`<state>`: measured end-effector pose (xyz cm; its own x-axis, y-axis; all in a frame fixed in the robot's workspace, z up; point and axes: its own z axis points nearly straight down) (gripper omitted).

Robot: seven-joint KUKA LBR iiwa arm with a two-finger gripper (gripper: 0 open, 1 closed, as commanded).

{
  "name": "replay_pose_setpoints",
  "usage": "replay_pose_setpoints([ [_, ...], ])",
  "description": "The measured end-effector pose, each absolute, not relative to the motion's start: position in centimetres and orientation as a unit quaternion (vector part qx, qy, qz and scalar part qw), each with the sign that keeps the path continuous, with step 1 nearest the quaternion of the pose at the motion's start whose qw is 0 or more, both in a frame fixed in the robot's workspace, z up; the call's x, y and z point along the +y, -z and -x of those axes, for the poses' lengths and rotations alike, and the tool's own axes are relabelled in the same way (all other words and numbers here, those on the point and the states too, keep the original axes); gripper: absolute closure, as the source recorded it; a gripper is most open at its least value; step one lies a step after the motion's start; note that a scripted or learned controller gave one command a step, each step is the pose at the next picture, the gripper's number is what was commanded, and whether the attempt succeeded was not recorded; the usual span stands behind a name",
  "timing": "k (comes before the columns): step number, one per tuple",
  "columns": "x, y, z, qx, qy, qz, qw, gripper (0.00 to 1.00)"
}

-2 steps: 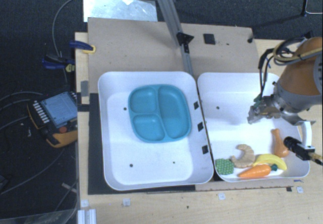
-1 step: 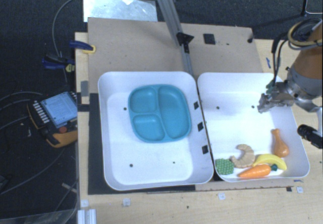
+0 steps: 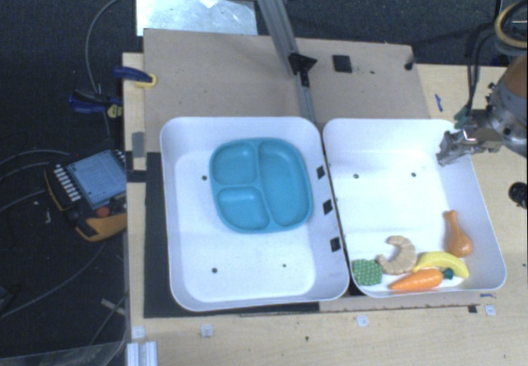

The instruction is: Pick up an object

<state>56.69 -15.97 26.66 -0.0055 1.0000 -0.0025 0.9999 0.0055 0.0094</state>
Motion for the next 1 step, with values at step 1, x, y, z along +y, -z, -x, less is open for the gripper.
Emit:
replay_pose_setpoints([
  [1,-15.98,-28.84,-56.82,0.709,-0.0013,-0.705,0.002,1.00],
])
